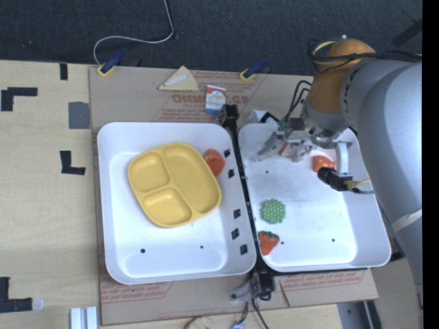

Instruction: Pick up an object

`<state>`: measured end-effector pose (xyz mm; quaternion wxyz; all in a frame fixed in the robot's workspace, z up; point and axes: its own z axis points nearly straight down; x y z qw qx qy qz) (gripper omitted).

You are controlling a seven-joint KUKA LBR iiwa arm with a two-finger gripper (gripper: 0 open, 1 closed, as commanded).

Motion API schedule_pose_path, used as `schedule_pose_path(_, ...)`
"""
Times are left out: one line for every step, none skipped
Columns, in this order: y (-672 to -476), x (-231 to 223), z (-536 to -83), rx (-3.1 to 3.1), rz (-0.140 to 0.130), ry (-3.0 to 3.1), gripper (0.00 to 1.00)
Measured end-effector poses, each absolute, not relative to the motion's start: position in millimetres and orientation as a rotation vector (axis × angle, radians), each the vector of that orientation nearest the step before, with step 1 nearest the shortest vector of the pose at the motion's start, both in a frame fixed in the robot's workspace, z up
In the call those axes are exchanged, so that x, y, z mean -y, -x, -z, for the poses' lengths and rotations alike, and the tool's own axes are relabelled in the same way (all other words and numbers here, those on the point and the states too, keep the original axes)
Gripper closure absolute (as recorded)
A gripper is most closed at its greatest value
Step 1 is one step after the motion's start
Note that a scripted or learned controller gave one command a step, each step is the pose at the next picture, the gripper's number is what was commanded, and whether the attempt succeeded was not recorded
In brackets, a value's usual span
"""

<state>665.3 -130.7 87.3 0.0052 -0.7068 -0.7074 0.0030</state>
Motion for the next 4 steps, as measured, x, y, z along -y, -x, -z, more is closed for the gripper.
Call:
schedule_pose_path(-659.2, 92.3, -109.0, 2.223, 0.0, 2.218, 0.0)
schedule_pose_path(-666.0, 142.7, -85.2, 2.213, -0.012, 2.215, 0.0)
schedule_pose_path(-609.5, 101.6, -85.9, 2.223, 0.0, 2.221, 0.0)
schedule_pose_path(-529.9, 97.7, -86.2, 2.223, 0.001, 2.223, 0.0)
